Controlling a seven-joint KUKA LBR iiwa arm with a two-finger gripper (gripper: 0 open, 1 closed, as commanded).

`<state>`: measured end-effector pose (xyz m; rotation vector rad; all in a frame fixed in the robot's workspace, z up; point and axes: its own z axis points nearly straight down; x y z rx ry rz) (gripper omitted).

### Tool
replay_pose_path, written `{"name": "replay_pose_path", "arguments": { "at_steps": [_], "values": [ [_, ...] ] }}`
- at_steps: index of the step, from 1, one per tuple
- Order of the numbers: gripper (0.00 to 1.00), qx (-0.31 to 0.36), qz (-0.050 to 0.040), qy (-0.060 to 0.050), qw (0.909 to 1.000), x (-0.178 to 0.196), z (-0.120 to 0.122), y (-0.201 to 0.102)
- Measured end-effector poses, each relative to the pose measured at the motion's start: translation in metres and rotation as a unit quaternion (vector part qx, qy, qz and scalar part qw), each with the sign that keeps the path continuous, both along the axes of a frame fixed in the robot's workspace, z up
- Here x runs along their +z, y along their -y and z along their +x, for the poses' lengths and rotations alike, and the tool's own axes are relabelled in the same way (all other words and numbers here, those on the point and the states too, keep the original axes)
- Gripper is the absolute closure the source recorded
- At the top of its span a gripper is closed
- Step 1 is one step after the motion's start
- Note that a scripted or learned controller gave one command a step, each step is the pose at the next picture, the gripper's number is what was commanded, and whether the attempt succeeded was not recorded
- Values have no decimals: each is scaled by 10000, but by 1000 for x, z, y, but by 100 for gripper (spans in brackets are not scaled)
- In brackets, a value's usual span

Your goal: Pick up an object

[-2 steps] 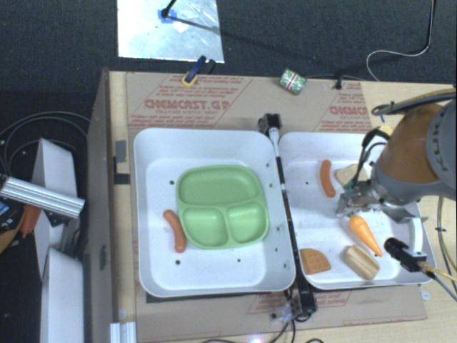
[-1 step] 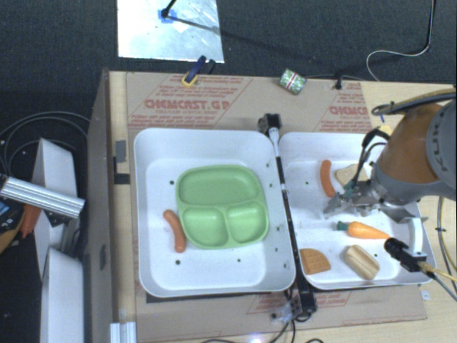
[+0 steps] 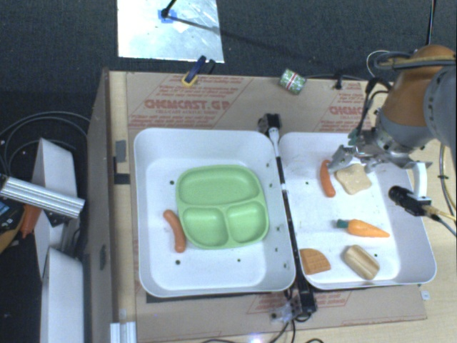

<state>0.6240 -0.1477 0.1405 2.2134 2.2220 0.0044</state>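
In the right bin lie a beige toast piece, an orange sausage, a carrot, a round brown cookie and a tan bread roll. My gripper hangs at the bin's far side, just above the far edge of the toast piece. It is open, its fingers spread to either side and nothing between them. The sausage lies just left of the left finger.
The left bin holds a green divided plate and another orange sausage at the plate's left. A black bar juts from the arm over the right bin's right side. A small green roll lies on the cardboard behind the bins.
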Motion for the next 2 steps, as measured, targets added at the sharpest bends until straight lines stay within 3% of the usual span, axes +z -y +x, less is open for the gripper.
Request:
{"name": "replay_pose_path", "arguments": {
  "at_steps": [1, 2],
  "values": [
    [0, 3, -1, 3, 10000, -53, 17, -32],
    [100, 16, -20, 32, 10000, -42, 19, -31]
  ]
}}
